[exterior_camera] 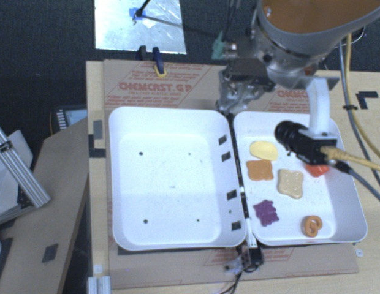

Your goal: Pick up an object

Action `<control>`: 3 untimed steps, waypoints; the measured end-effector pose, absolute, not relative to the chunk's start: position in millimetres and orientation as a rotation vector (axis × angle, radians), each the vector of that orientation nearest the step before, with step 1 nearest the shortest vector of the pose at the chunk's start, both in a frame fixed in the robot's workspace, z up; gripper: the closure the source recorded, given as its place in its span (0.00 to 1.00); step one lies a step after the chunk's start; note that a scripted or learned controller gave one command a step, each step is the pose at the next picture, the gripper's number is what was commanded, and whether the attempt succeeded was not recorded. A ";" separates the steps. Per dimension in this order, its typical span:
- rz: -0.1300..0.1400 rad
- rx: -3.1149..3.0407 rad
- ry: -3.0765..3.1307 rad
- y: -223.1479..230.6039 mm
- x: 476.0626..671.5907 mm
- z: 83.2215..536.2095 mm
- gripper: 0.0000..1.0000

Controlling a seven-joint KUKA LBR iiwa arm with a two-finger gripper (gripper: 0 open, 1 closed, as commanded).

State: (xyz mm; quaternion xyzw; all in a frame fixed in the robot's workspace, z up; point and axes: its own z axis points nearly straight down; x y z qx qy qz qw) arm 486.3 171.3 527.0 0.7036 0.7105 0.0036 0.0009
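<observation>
The right bin holds several small toy food pieces: a yellow piece, an orange-brown square, a beige toast-like slice, a purple piece and a brown pretzel. A red piece is partly hidden under a black cylinder. My gripper hangs over the back rim where the two bins meet, above and behind the yellow piece. Nothing is visibly held in it.
The left bin is beside the right one, joined by a dark hinge strip. A black cylinder with a yellow cable and a white bracket juts over the right bin's back. The arm's wide body covers the top right.
</observation>
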 end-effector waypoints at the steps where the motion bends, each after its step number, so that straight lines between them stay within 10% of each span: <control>1: 0.007 2.213 2.230 205.5 486.1 535.6 1.00; 2: 0.004 2.214 2.228 235.4 527.3 534.3 1.00; 3: -0.022 2.225 2.225 233.4 554.6 342.4 1.00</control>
